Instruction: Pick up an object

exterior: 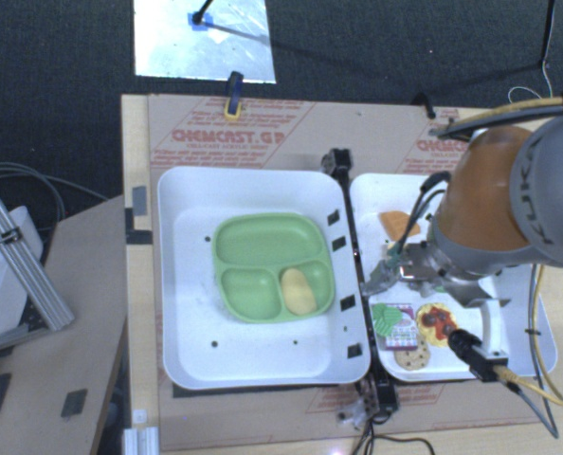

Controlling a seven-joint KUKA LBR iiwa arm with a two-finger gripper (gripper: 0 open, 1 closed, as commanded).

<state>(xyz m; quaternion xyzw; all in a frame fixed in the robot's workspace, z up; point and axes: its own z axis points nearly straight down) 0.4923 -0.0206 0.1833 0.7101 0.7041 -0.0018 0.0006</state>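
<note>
You are looking down on two shallow white plastic bins set side by side on a brown board. Take the green three-compartment plastic tray (pixel 263 254) as your landmark; it lies in the middle of the left white bin (pixel 191 282). In the tray's lower right compartment you will find a pale yellow, oval, potato-shaped object (pixel 299 290), resting alone and touching nothing but the tray.

To the right of the tray, past the black-clipped divider, sits the right white bin (pixel 376 197). The grey arm with its orange band (pixel 485 192) leans over that bin and hides much of its floor. The gripper (pixel 388 271) points toward the tray side, low over the bin, near its left wall. Whether it is spread or closed cannot be told from this view, and you can see nothing clearly held by it.

Further right of the tray and slightly below its level, you can pick out a flat card with green and pink print (pixel 393 321) just under the gripper, a red and yellow piece (pixel 437 320) beside the card, and a round tan cookie-like disc with dark spots (pixel 411 356) near the bin's lower edge. An orange wedge-shaped piece (pixel 395 223) lies higher in that bin, just above the gripper.
</note>
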